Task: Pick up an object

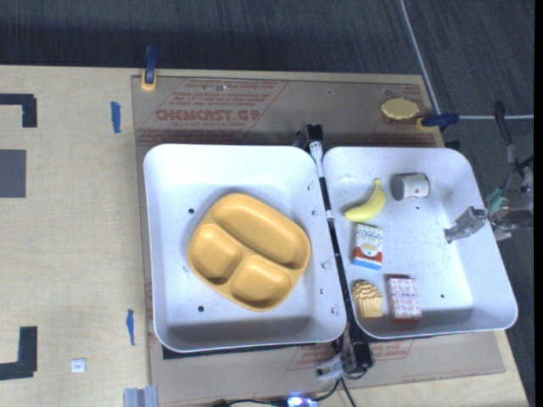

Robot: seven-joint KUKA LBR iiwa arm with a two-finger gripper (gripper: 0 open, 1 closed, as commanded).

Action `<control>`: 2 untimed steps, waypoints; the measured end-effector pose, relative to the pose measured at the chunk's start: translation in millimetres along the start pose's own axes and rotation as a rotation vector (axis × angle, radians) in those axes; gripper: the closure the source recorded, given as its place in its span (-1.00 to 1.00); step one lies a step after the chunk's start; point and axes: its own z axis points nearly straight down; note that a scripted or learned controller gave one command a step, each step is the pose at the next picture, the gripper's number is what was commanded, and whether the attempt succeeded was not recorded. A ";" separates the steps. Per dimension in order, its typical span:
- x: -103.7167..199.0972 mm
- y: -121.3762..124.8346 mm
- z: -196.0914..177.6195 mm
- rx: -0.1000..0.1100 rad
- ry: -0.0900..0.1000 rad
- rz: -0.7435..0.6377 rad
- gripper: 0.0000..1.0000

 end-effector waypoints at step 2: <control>59.1 -26.0 122.9 -0.003 0.000 -0.001 -1.00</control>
